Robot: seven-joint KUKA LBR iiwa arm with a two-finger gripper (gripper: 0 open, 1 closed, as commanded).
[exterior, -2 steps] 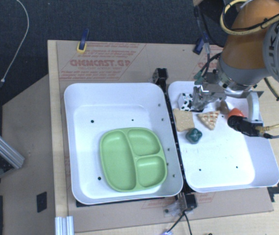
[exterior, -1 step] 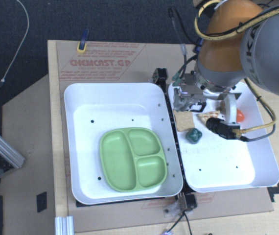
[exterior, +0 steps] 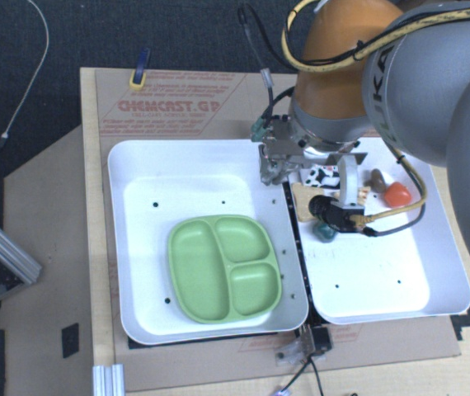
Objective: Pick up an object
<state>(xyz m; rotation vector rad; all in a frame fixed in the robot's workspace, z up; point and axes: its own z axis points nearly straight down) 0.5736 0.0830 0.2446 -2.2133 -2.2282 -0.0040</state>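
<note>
In the left bin, 1 green plate.

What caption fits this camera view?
Arm hangs over the right bin; green divided plate lies in the left bin.

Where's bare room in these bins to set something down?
Bare: the left bin between green plate and far wall; the right bin, near half. Crowded: its far end, orange-red piece and others beside the hand.
</note>
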